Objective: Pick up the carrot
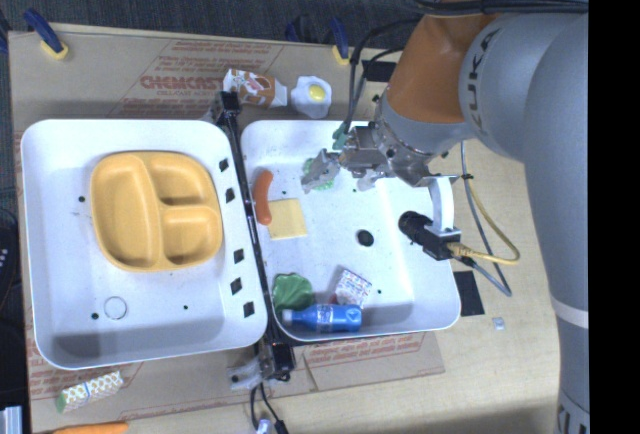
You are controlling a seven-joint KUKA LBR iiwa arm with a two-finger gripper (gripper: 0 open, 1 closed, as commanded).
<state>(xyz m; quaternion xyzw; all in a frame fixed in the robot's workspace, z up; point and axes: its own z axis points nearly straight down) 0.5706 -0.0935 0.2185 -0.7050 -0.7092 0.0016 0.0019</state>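
The arm [520, 72] is reaching in over the right bin [420, 307], and the approach step looks to be in hand, with no grasp made. The left bin [40, 222] is carrying a yellow divided tray [155, 210]. The carrot [263, 197] is lying against the right bin's left edge, beside a yellow cheese slice [288, 219]. The gripper [322, 172] is hovering near the bin's top edge, apart from the carrot; whether it is spread or pinched, I cannot tell. The next move probably calls for shifting toward the left edge and descending.
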